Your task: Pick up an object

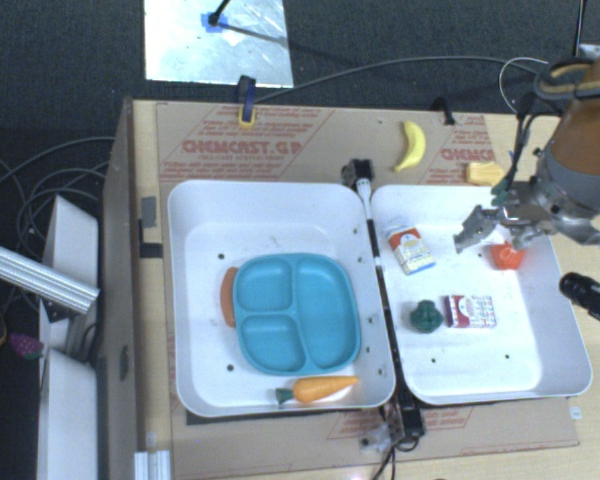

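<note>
The gripper (492, 230), fingers spread and empty, hovers beside the small orange-red toy (507, 257) in the right bin (570, 353) (likely light, rigid, slippery plastic; grasp across its middle).

The gripper (492, 230) hangs over the right bin (520, 383), beside an orange object (507, 258).

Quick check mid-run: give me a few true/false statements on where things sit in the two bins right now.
1. The blue divided plate lies in the left bin. True.
2. The carrot lies in the right bin. False: it lies in the left bin, beside the plate's near edge.
3. The banana lies outside both bins. True.
4. The end effector hovers over the left bin. False: it is over the right bin, near a small orange-red object.
</note>
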Robot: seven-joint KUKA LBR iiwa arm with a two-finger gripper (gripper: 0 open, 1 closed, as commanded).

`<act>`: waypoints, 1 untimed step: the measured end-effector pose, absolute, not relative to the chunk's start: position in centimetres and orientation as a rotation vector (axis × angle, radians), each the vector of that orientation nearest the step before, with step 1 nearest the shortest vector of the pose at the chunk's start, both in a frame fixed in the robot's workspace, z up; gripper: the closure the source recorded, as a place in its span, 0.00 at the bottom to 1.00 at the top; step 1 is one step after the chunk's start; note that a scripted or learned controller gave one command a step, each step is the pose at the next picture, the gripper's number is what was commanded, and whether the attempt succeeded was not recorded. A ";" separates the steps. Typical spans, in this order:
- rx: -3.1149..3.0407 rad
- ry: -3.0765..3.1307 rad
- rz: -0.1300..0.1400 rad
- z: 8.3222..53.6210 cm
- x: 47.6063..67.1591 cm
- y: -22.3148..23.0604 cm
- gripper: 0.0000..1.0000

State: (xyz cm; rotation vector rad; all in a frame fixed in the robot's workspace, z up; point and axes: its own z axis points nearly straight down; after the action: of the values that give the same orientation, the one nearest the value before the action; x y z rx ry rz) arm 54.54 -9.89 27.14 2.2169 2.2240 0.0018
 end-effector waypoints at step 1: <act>2.219 2.223 0.001 19.1 51.7 -10.1 0.00</act>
State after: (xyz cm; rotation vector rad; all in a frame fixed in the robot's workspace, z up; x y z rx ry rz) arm 51.70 -10.07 19.11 2.2193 2.2228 0.0005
